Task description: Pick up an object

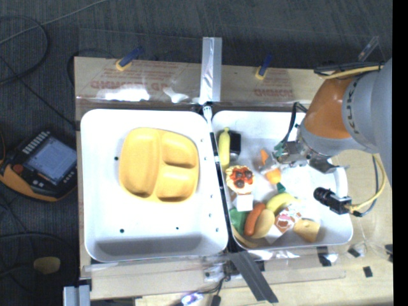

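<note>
My gripper [285, 153] hangs low over the middle of the right bin [255, 121], below the arm's orange band [328, 110]. Just to its left lies a small orange piece [264, 155], and another orange piece [273, 174] sits right below it. Further toy food fills the bin's left and front: a yellow banana-like piece [224, 146], a pizza slice [241, 176], a small banana [280, 201], a carrot [253, 219] and a bread roll [307, 229]. I see nothing held by the gripper.
The left bin [102, 234] holds a yellow divided plate [158, 163]. A black object [234, 142] lies beside the yellow piece near the wall between the bins. A black fitting with a cable [331, 199] juts over the right bin's right side. A handheld device [44, 164] lies off the bench at left.
</note>
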